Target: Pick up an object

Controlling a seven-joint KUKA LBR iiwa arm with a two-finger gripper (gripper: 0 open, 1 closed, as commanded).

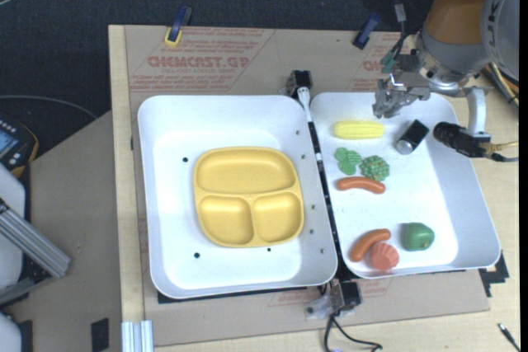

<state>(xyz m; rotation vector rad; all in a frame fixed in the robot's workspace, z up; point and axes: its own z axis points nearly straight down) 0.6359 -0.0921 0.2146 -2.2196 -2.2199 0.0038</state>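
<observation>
Gripper [388, 105] above the corn [359, 129]; I cannot tell the jaw state.
Corn lies just beside and below-left; I fear it rolling away.

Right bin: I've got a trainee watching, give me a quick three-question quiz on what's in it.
1. True or false: the corn cob lies at the far end of the right bin, nearest the gripper.
2. Which item is closest to the green pepper? A) broccoli B) tomato C) corn cob
3. What sits in the left bin?

Key: 1 true; 2 B; 3 yellow divided tray.
</observation>
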